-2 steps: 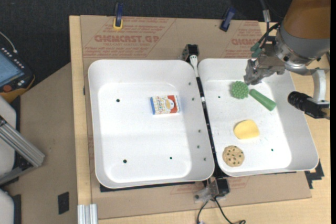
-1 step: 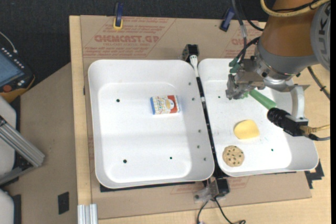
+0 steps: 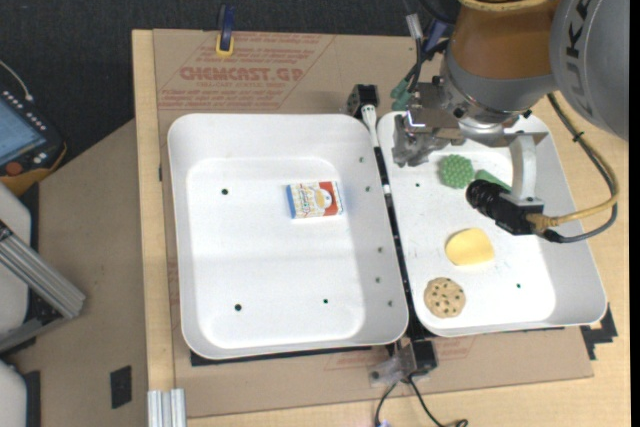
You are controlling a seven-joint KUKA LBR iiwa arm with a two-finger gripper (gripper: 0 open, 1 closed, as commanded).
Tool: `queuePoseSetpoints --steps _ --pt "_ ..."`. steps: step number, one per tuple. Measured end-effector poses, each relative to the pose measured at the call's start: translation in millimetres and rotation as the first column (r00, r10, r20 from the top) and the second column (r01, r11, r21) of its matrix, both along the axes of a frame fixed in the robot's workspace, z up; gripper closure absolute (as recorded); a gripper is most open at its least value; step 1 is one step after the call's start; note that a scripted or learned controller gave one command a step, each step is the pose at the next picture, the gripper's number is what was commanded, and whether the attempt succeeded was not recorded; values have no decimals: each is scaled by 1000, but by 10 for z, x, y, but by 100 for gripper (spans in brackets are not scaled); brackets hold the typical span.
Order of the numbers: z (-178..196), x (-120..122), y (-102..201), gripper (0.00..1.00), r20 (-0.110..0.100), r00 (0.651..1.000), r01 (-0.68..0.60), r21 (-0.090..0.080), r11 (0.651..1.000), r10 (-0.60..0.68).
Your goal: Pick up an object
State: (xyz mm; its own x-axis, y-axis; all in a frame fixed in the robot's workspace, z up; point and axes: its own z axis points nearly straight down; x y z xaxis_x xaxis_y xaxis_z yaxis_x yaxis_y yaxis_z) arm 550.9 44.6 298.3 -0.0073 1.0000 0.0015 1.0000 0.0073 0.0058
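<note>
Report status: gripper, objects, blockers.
Gripper low over right bin, nothing visibly held. Green ball, yellow piece, cookie loose. Small box in left bin.

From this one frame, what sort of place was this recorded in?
Probably a robotics lab bench set up for pick trials: two white bins clamped on a cardboard sheet, a grey-and-orange arm above toy items such as a cookie.

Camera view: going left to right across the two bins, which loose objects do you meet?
Small blue and white box in the left bin → cookie → yellow piece, both in the right bin.
</note>
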Motion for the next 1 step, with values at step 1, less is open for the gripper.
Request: queuePoseSetpoints --steps 1 --pt "130 -248 597 100 -4 1000 1 0 1000 -1"
